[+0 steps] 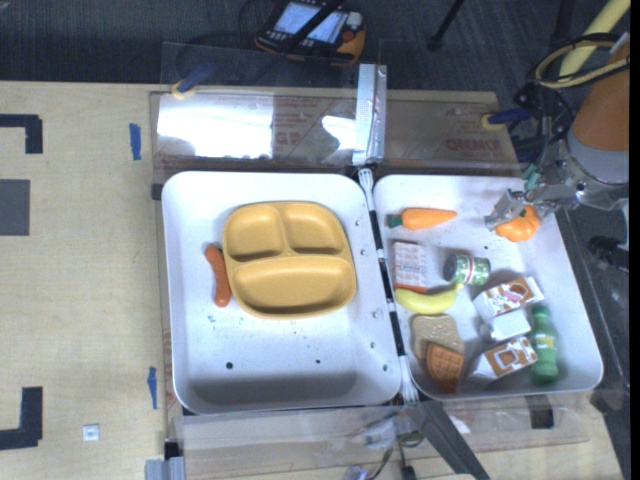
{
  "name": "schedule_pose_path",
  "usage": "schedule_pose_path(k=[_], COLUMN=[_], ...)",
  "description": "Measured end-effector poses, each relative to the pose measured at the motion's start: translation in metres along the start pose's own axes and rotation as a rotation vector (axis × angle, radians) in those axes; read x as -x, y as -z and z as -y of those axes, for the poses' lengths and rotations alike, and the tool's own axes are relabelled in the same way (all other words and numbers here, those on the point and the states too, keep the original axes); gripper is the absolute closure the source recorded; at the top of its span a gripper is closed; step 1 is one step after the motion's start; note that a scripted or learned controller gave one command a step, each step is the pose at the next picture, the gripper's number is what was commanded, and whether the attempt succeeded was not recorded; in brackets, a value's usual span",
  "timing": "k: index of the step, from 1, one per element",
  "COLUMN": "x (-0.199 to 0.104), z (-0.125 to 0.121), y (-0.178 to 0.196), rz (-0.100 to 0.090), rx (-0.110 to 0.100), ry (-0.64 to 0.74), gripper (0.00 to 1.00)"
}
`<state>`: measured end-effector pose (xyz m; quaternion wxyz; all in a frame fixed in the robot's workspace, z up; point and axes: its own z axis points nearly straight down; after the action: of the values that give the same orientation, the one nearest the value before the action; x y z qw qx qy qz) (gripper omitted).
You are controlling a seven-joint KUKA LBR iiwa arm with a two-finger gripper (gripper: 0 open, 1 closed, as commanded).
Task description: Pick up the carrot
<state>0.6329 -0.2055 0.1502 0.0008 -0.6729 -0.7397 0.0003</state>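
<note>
Camera view: carrot (pixel 428 219) above snack packet (pixel 411 263)

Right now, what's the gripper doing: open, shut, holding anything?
Gripper: at the right bin's far right edge, by a small orange toy; open or shut cannot be told. The carrot lies apart from it.

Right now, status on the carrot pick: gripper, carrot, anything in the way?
Gripper over right bin's far right corner, beside an orange piece. Carrot flat at bin's far left, unheld. Nothing on top of it.
</note>
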Motion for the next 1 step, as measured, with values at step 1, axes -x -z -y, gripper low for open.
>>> schedule_pose_path(k=[1], x=[-0.1122], z=[-0.0294], y=[0.064], rz=[0.002], rx=[0.004], ry=[-0.005], gripper=[1.0])
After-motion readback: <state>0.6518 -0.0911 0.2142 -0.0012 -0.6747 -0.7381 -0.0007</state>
